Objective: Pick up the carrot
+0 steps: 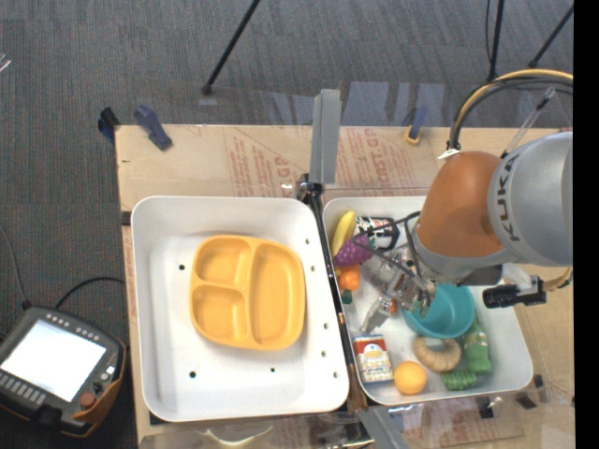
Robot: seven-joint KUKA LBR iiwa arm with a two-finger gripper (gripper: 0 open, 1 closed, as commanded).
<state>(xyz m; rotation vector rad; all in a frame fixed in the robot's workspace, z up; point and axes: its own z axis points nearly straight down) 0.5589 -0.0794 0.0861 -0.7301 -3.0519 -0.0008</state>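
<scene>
Carrot [349, 280] lies at right bin's [520, 349] left wall, beside purple grapes [354, 250] w/ banana [343, 231] above. Gripper [379, 312], fingers apart, empty, hangs just right of it. Risk: crowding, so fingers may catch grapes or wall.

- Setting: robotics lab, bench test cell.
- Industrial arm [524, 204] at a plywood bench [234, 162] bearing two shallow white bins [150, 344].
- Teach pendant [56, 368] with lit screen on the floor, cabled.
- Grey carpet [112, 45]; tripod legs [239, 31] stand behind the bench.
- Clamps [150, 127] at the bench edge.
- Bin contents are plastic toy foods [412, 377], a yellow divided tray [248, 291].
</scene>
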